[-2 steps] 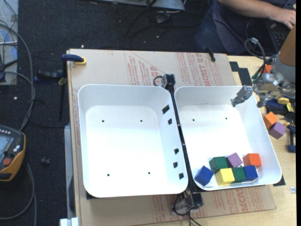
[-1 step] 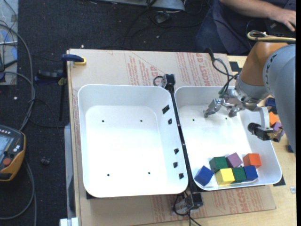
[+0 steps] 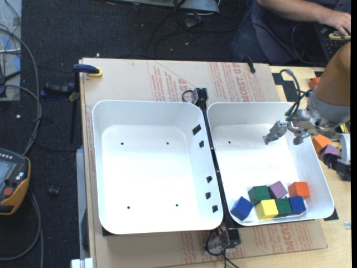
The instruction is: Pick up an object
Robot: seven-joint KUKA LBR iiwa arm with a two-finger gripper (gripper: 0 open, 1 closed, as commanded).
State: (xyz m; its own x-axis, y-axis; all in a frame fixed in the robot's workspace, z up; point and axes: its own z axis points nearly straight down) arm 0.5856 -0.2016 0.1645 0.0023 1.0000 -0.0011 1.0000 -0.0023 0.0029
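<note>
The end effector [image 3: 286, 132] hangs with fingers spread and nothing between them, high over the right bin [image 3: 245, 116], while the blocks [image 3: 273, 201] (huddled in one tight cluster) lie well below it, probably for an approach.

We see a robotics lab: cables [image 3: 33, 88] cross dark carpet, and a seated person [image 3: 290, 15] works beside the bench [image 3: 145, 74].

Even, bright overhead lighting; the white bins [image 3: 150, 116] nearly overexposed, shadows faint and soft, focus slightly soft throughout.
</note>
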